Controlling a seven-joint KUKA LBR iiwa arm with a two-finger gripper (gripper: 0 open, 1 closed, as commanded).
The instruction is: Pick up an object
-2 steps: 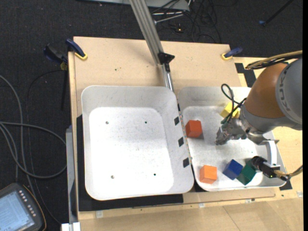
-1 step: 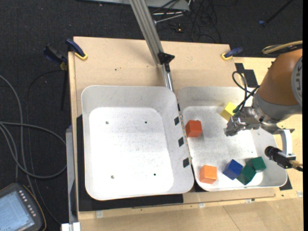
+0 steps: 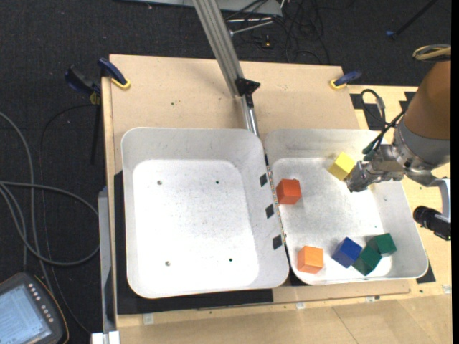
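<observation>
Several small blocks lie in the right bin (image 3: 401, 213). A yellow block (image 3: 343, 165) sits near the bin's far side, just left of my gripper (image 3: 356, 183), which hangs low over the bin floor beside it. A red-orange block (image 3: 288, 190) rests by the bin's left wall. Along the near side lie an orange block (image 3: 310, 259), a blue block (image 3: 348, 251) and two dark green blocks (image 3: 378, 252) touching each other. No block shows between the fingers.
The left bin (image 3: 143, 149) sits beside the right one, joined by black clips (image 3: 271, 210). A metal pole (image 3: 221, 38) slants in from the top. Clamps (image 3: 115, 72) hold the wooden bench at its far corners. Cables lie on the floor at left.
</observation>
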